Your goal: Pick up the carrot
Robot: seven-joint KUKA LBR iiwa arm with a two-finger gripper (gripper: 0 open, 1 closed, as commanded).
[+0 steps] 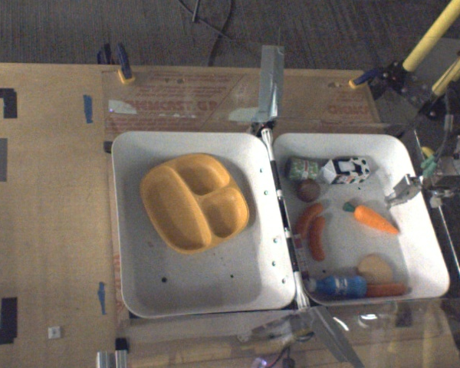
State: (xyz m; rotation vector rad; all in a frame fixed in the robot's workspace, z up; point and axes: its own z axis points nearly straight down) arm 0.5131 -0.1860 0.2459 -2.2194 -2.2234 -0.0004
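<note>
The carrot (376, 220) is orange with a small green top and lies slanted on the floor of the right bin (422, 278), toward its right side. My gripper (418, 186) is at the bin's right rim, slightly up and to the right of the carrot and apart from it. Only its metal parts show there, small and partly cut off. Nothing is visibly held.
The right bin also holds a green can (302, 167), a cow-patterned carton (346, 170), a brown ball (309, 191), two red sausages (313, 232), a blue bottle (341, 286), a tan lump (376, 267) and an orange stick (387, 289). A yellow divided plate (195, 202) sits in the left bin (215, 290).
</note>
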